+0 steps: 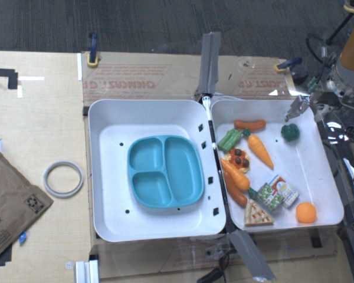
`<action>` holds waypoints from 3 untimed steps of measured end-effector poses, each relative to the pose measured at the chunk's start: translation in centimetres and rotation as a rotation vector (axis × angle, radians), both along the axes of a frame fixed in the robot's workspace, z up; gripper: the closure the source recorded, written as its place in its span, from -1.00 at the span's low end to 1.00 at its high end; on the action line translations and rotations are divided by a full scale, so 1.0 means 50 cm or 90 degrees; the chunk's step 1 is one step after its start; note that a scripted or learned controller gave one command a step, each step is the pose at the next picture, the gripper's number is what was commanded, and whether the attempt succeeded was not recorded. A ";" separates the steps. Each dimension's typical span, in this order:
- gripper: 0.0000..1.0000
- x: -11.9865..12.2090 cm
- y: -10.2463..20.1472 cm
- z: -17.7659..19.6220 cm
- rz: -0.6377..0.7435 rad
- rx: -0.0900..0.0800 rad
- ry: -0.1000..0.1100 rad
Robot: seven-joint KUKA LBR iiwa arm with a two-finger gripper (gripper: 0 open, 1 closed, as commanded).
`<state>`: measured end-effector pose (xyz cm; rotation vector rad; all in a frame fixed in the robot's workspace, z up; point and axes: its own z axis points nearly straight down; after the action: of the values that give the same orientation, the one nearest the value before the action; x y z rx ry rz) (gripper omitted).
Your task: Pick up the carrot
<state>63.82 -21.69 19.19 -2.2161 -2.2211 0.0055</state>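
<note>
While the tapered orange plastic carrot (260,150) lies untouched in the right-hand shallow white bin (325,175), the approach step is judged underway, the two-finger gripper (297,107) being seen open and empty above the bin's far corner, and a descent toward the carrot is called for.

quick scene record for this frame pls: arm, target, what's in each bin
arm: enters from the right, end effector over the right bin's far edge
target: carrot, lying in the right bin, untouched
near carrot: sausage, green pepper, cookie
also in right bin: broccoli, juice box, orange, sandwich wedge
left bin: blue divided plate
outside bins: tape ring
</note>
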 end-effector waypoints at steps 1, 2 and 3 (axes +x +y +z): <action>-1.00 -0.001 0.092 -0.053 -0.163 -0.001 0.001; -1.00 -0.069 0.198 -0.205 -0.216 -0.001 0.000; 1.00 -0.071 0.197 -0.193 -0.217 -0.001 0.005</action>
<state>60.25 -11.83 9.54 -2.5571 -1.8106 0.0155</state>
